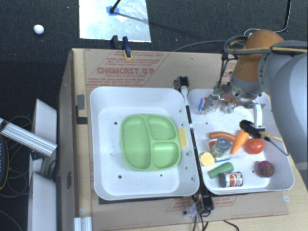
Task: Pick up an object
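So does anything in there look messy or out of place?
Nothing looks spilled or broken. The toy food is simply jumbled in the right bin, with a small can lying on its side. The green divided plate sits flat in the left bin.

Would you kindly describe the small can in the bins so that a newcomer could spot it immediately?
Start at the right-hand shallow white bin, the one crowded with toy food. Look along its near edge, where a small cylindrical can with a red label lies on its side just below a green toy vegetable. Its dark end and red-and-white label set it apart from its neighbours.
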### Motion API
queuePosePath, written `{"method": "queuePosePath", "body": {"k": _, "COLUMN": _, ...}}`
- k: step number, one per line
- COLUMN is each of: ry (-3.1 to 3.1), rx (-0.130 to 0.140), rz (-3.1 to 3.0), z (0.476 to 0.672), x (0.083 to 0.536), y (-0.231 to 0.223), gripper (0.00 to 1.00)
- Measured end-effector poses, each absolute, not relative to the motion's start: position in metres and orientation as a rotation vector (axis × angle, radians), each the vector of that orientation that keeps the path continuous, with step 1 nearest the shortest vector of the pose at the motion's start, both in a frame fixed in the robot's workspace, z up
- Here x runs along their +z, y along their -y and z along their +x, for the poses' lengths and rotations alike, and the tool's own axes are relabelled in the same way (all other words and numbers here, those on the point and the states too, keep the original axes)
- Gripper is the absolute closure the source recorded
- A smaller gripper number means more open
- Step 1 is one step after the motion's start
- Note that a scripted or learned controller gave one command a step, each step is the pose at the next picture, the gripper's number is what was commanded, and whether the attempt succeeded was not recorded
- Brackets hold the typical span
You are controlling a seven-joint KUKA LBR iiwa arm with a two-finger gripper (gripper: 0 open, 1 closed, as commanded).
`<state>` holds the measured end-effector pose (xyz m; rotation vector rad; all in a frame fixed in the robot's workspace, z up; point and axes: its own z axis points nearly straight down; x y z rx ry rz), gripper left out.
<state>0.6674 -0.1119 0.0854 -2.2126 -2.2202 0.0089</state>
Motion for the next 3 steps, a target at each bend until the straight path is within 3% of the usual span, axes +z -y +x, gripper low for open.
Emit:
{"method": "queuePosePath", "body": {"k": 1, "ry": 2.222, "rx": 0.017, "rz": -2.213, "z": 0.667, "x": 0.085, "y": 0.100, "gripper": 0.00}}
{"method": "queuePosePath", "body": {"k": 2, "ry": 2.224, "rx": 0.000, "rz": -2.220, "z": 0.614, "x": 0.084, "y": 0.097, "gripper": 0.00}}
{"method": "queuePosePath", "body": {"k": 3, "ry": 2.229, "rx": -0.003, "rz": -2.218, "z": 0.669, "x": 0.085, "y": 0.094, "gripper": 0.00}}
